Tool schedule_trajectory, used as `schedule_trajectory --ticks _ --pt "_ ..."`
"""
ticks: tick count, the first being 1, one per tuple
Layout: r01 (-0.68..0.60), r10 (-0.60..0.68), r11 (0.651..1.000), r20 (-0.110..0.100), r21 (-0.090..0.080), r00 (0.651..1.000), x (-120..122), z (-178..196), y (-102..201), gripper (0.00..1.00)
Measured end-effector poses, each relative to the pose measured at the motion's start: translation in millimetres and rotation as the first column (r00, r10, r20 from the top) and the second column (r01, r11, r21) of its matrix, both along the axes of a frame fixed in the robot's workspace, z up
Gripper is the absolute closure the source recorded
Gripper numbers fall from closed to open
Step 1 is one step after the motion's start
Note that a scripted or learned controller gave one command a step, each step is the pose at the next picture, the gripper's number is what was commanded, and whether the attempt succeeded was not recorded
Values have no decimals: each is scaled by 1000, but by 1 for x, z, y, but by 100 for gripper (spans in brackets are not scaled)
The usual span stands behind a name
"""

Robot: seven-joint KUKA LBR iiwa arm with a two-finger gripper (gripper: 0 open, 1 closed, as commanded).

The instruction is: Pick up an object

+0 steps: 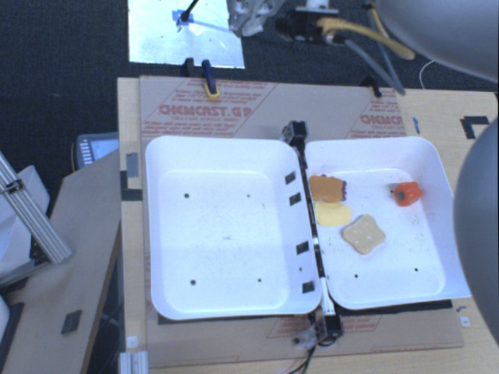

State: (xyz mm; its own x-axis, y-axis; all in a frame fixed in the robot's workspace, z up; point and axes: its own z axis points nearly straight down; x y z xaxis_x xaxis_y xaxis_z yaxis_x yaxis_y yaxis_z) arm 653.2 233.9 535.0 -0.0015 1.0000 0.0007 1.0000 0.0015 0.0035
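Nothing has been lifted yet, judging by how things lie. Four small items sit in the right bin: an orange block with a purple edge near the bin's left wall, a flat yellow piece touching it on the near side, a tan toast-shaped piece just beside that toward the bin's middle, and a red-orange pepper-like toy well apart near the right wall. The left bin holds none of them. The gripper hangs beyond the surface's far edge, away from both bins; whether its jaws are spread or pressed together cannot be told. Approach, descent, grasp and lift all remain.
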Motion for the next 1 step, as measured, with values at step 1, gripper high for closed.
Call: schedule_trajectory --ticks 1 --pt "-2 2 1000 -1 0 1000 16 0 0 100"
